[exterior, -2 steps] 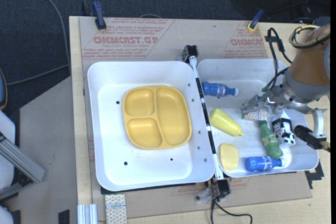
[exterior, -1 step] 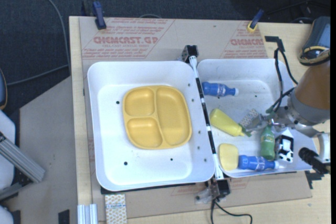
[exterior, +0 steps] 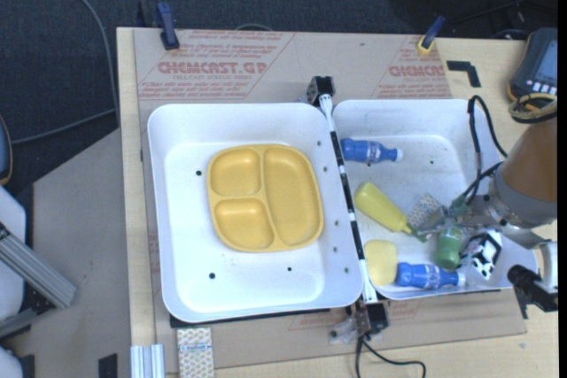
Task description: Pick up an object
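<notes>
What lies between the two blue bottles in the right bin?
In the camera view, between the upper blue bottle and the lower blue bottle lies a yellow bottle.

The bench (exterior: 266, 66) was covered with brown printed cardboard. Two shallow white bins rested directly on it side by side, touching: the left bin (exterior: 177, 217) and the right bin (exterior: 416, 115). Blue clamps (exterior: 166, 24) gripped its far edge
</notes>
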Robot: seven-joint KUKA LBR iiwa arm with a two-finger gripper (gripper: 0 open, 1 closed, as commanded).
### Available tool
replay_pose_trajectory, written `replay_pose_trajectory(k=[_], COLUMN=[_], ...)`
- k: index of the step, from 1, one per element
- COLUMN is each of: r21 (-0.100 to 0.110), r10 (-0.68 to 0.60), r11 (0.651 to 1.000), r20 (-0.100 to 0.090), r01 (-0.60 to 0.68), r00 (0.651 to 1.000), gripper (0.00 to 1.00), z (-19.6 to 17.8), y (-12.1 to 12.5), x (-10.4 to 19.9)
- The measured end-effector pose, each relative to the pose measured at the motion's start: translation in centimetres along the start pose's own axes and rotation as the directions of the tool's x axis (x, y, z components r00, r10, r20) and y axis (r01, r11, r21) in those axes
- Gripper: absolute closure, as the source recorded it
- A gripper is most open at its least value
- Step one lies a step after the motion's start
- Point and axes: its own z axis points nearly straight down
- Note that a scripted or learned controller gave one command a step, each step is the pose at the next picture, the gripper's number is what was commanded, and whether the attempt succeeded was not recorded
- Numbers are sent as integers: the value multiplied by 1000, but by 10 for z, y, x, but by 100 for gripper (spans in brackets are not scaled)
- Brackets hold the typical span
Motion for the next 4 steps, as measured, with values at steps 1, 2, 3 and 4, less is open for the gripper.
replay_pose_trajectory(k=[1, 2, 3, 4], r21=[13, 18, 15, 17], r10=[-2, -1, -2, 0], r11=[1000, 1000, 1000, 1000], r20=[-2, -5, -3, -4], r01=[2, 1, 2, 0], r00=[1000, 1000, 1000, 1000], gripper=[0, 0, 0, 0], z=[-185, -56, 7, -38], y=[98, 102, 175, 63], x=[-3, -23, 14, -16])
